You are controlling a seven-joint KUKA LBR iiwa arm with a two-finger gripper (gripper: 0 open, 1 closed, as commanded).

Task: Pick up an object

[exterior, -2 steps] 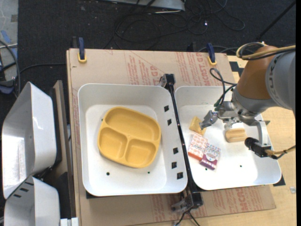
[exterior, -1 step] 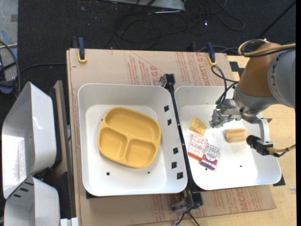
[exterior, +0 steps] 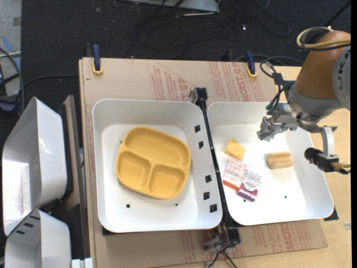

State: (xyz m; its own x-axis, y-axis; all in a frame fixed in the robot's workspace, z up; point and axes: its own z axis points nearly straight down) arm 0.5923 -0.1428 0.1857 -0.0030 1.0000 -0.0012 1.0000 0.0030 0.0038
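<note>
While the gripper (exterior: 270,129) hung at upper right, how it stood past telling, the bread roll (exterior: 279,160) lay just below it, and a descent there risked striking bare bin floor (exterior: 295,202).

A single fixed camera sits above the worktop (exterior: 167,74), looking down at a slant from moderate distance. Both white bins (exterior: 106,166) lie near frame centre; the arm (exterior: 323,71) enters from 3 o'clock.

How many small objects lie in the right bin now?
4: cheese wedge by the divider, bread roll to its right, red packet and purple packet below. The arm may hide others.
</note>
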